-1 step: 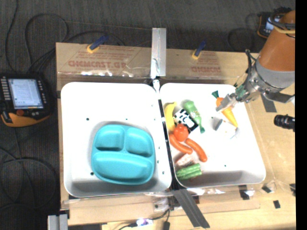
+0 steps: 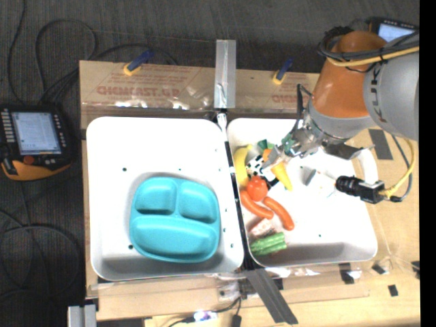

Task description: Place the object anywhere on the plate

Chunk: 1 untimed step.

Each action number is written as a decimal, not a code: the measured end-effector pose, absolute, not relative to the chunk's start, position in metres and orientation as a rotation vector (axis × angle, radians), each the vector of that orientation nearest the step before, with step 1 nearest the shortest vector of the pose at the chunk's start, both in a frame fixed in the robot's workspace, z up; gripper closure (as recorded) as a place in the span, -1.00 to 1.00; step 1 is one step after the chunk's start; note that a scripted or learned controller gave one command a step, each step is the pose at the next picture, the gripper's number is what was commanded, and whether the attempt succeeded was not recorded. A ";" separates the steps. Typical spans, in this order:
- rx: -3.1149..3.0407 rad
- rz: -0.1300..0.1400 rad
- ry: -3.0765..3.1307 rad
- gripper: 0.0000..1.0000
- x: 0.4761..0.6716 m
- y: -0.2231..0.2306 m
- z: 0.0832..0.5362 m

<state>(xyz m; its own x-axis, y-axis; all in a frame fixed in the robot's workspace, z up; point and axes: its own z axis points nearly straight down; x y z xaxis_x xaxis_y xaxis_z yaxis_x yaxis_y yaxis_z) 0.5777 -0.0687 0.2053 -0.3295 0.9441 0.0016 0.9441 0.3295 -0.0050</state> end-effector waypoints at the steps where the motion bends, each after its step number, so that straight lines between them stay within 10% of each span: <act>1: -1.770 0.006 -2.588 1.00 0.522 -0.006 0.180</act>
